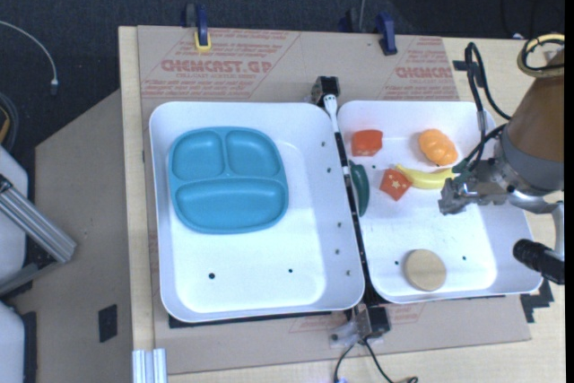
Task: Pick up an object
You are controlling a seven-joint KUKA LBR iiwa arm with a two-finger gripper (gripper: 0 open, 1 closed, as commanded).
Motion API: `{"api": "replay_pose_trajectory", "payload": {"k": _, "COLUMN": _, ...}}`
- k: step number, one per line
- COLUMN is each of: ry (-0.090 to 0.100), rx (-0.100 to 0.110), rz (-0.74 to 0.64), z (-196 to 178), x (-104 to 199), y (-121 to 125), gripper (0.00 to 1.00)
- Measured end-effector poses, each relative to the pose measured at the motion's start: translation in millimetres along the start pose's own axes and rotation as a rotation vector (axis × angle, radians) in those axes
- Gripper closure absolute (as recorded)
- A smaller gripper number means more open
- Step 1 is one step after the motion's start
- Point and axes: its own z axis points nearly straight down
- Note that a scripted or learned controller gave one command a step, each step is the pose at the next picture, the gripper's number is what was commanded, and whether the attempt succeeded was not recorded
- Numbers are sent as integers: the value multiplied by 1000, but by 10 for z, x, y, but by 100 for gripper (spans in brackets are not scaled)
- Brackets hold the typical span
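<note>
While hovering: hand [459, 193] at right bin's [466, 282] 3 o'clock, finger state unclear.
Nearest: banana [421, 177], toward 9 o'clock.
Advice: centre over banana, descend straight.

Both white bins [314, 282] looked like smooth, faintly glossy plastic, the blue divided plate [230, 179] in the left one like matt plastic, the board [269, 58] beneath like printed brown cardboard, and the round disc [424, 270] like pale wood.
</note>
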Motion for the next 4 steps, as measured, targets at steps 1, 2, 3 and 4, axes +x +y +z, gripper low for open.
{"api": "replay_pose_trajectory", "payload": {"k": 1, "ry": 0, "rx": -2, "rz": -1, "z": -626, "x": 5, "y": 11, "gripper": 100}}
{"api": "replay_pose_trajectory", "payload": {"k": 2, "ry": 5, "rx": 7, "rz": -4, "z": -495, "x": 485, "y": -21, "gripper": 100}}
{"api": "replay_pose_trajectory", "payload": {"k": 3, "ry": 4, "rx": 8, "rz": -5, "z": -385, "x": 1092, "y": 92, "gripper": 100}}
{"api": "replay_pose_trajectory", "payload": {"k": 4, "ry": 3, "rx": 3, "rz": -4, "z": -421, "x": 1663, "y": 143, "gripper": 100}}
